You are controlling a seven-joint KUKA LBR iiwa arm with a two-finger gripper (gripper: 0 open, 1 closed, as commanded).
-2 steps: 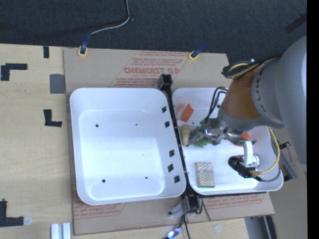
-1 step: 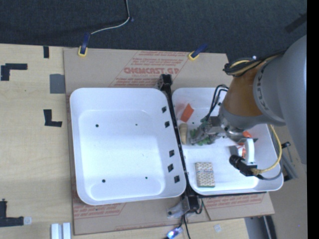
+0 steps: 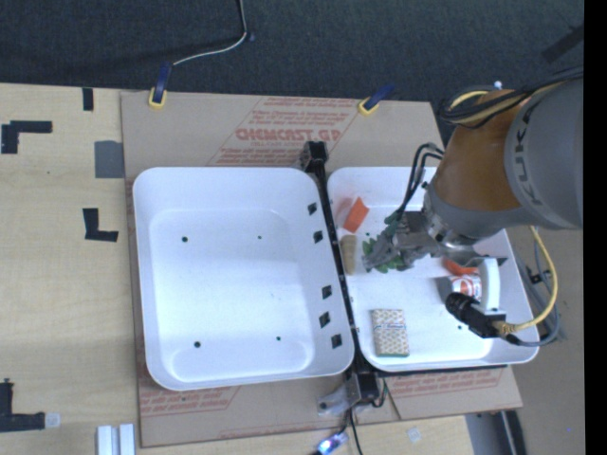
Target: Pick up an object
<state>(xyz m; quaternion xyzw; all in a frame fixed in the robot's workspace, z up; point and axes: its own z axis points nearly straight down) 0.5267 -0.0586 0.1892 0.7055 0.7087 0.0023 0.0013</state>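
Sponge [image 3: 390,333] lies lengthwise toward the bin's [image 3: 417,356] near rim, apparently flat.

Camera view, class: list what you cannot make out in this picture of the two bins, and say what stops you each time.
- Gripper: whether anything sits in it; too small and dark against the green clutter.
- Green item under it: identity unclear, partly covered by the gripper.
- Orange-and-white item: half hidden beneath the wrist.
- Right bin: its far right part is covered by the arm.
- Tan block: surface pattern too small to read.
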